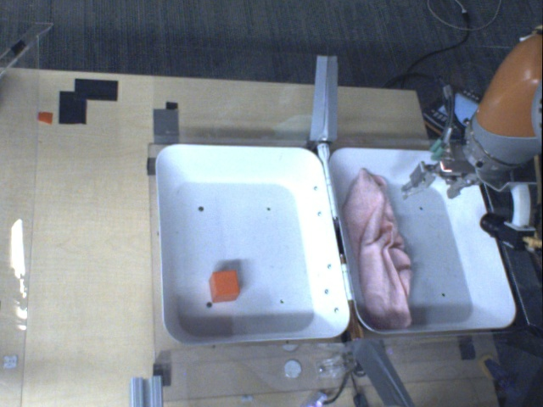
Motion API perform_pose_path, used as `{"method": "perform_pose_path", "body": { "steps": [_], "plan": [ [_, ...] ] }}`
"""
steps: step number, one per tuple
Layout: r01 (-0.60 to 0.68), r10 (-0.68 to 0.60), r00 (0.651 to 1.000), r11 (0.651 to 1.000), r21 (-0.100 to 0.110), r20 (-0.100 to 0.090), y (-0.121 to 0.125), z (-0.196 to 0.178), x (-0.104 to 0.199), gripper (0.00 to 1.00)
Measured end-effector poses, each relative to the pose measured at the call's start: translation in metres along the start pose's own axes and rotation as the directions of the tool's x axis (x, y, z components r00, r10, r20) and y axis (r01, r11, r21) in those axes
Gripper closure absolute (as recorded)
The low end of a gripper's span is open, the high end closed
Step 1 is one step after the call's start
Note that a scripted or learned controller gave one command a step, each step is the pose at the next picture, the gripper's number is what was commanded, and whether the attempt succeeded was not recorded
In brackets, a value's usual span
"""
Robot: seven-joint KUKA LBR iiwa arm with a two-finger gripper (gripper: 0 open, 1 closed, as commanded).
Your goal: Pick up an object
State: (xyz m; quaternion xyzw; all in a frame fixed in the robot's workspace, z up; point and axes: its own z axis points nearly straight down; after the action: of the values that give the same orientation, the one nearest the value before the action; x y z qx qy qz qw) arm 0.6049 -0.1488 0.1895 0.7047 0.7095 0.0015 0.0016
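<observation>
A crumpled pink cloth (pixel 379 251) lies along the left side of the right bin (pixel 475 308). A small orange cube (pixel 225 286) sits in the lower part of the left bin (pixel 178 227). My gripper (pixel 434 176) hangs over the upper right part of the right bin, to the right of the cloth's top end and apart from it. Its fingers are spread open and there is nothing between them.
A grey divider post (pixel 323 100) stands between the bins at the back. Black patches (pixel 83 98) and a small orange marker (pixel 45 118) lie on the bench at far left. A cable (pixel 458 11) loops on the dark floor behind.
</observation>
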Motion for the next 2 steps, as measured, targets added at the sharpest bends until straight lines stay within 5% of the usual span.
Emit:
{"method": "perform_pose_path", "body": {
  "steps": [1,2],
  "plan": [
    [0.275,-0.275,0.962,0.962,-0.006,0.002,-0.012,0.091,0.027,0.0],
    [0.372,-0.372,0.928,0.928,-0.016,0.009,-0.058,0.097,0.042,0.0]
  ]
}}
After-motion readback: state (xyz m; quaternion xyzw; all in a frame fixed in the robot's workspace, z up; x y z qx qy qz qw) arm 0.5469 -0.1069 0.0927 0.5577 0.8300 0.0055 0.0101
